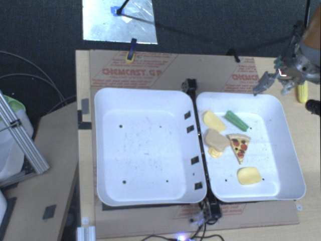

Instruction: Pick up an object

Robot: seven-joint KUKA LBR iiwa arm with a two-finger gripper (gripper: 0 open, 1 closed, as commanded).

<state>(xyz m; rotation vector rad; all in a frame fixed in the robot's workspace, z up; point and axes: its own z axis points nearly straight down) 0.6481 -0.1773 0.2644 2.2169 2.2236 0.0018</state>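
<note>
Pizza slice (240, 146) lies in the right bin (286, 134), well apart from the gripper (273, 82) — jaws spread with nothing between them — above that bin's far rim. Beside the pizza: green stick (235, 120), bread piece (217, 140), yellow lump (249, 175).

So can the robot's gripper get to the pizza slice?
Probably yes. The gripper hangs above the right bin's far edge, and the pizza slice lies uncovered, with nothing on top.

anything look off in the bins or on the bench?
Nothing stands out. The toy food, pizza slice, green piece, three yellowish pieces and a tan one, lies loose in the right bin. The gripper hangs above that bin's far rim, holding nothing.
</note>
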